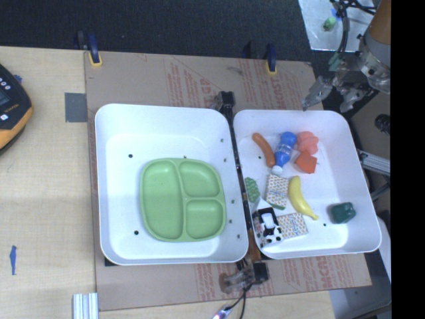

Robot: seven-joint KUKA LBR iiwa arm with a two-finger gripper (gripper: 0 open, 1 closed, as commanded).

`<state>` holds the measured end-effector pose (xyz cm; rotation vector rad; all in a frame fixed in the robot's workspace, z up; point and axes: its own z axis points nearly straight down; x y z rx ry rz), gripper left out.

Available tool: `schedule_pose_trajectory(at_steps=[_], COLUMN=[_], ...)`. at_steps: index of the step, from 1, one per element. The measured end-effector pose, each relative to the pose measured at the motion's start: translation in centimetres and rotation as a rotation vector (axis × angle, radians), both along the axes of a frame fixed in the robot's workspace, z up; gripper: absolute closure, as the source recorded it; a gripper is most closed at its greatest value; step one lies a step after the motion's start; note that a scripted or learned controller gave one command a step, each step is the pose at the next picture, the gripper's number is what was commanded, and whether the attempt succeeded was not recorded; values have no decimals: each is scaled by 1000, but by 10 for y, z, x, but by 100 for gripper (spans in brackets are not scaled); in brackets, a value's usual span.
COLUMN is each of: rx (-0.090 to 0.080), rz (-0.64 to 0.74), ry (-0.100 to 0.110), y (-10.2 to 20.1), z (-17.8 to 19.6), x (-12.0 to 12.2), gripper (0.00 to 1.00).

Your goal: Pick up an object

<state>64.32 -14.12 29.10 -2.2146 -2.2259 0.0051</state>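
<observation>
My gripper (330,96) hangs above the far edge of the right bin (355,178), its two fingers spread open with nothing between them. In that bin lie an orange sausage (263,149), a blue bottle (285,149), a red-orange piece (306,153), a yellow banana (300,199), a dark green block (342,212), a green leafy piece (252,189), patterned cards (277,191) and a black-and-white toy (267,225). All of them lie nearer the camera than the gripper.
The left bin (113,178) holds a green divided plate (181,199). A yellow and black device (10,111) sits at the bench's left edge. Clamps (269,56) hold the brown board at the back. Cables and a small part (239,281) lie at the front between the bins.
</observation>
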Motion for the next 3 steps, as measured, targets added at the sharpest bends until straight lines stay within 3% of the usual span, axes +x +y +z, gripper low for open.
schedule_pose_trajectory(at_steps=[1,2,3], rx=[-1,1,4], rz=[-1,0,-5], ry=[2,2,18], y=[-71,-36,-19], z=[-119,-200,-202], x=[-17,-54,-12], gripper=[0,0,0])
